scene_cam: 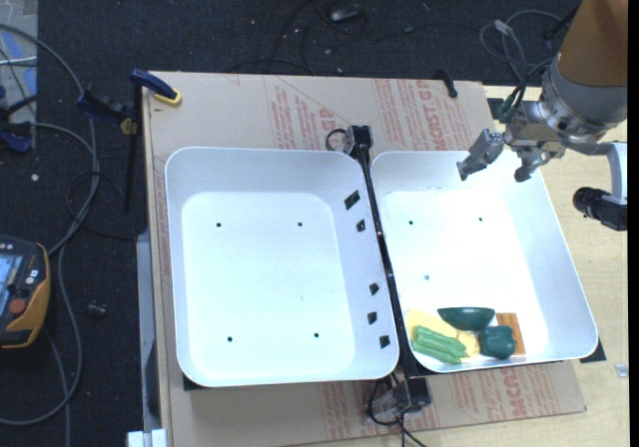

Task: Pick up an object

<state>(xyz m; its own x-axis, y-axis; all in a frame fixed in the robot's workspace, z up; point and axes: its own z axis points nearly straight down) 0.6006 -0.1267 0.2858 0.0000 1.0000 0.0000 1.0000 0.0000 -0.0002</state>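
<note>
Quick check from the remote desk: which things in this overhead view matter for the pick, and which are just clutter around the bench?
For the pick:
- end effector, open, above the right bin's far edge
- right bin
- dark green bowl-shaped piece
- light green ridged piece
- teal lump
- yellow flat piece
- orange piece

Lying about:
- left bin
- yellow-handled clamp
- handheld meter
- floor cables

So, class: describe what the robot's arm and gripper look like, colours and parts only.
The arm has an orange band above a grey wrist section. The gripper is grey metal with two dark-tipped fingers. Thin cables loop beside the wrist.
</note>
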